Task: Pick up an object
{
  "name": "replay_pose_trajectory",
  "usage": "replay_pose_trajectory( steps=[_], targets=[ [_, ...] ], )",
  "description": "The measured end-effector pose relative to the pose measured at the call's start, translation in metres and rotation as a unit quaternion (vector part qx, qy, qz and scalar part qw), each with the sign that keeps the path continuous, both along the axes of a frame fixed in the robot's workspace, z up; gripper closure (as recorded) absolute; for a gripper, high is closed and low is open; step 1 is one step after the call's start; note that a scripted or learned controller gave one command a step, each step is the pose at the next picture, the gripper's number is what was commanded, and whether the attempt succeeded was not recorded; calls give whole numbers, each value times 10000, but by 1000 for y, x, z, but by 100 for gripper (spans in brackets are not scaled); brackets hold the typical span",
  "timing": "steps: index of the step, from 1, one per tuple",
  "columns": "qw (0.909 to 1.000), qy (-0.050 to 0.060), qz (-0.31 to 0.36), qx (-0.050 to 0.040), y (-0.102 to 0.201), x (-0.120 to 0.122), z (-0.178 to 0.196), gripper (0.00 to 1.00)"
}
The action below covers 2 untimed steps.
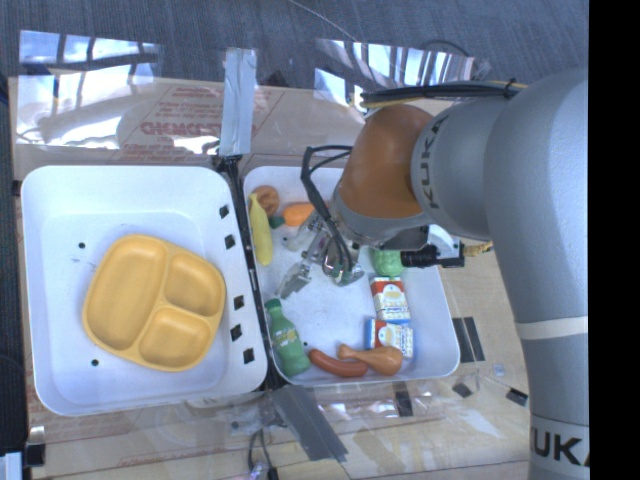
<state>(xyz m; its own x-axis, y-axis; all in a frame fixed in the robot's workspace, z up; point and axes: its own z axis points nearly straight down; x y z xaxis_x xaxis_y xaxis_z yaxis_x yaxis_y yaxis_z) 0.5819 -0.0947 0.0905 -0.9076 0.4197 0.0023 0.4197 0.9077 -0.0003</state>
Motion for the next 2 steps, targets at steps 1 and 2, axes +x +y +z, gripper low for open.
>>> replay_pose_trajectory(
  steps=[1,2],
  targets=[
    [9991,-25,-434,-6,-4,48,19,0],
    [9935,2,1138,-1,-27,18,1,0]
  ],
)
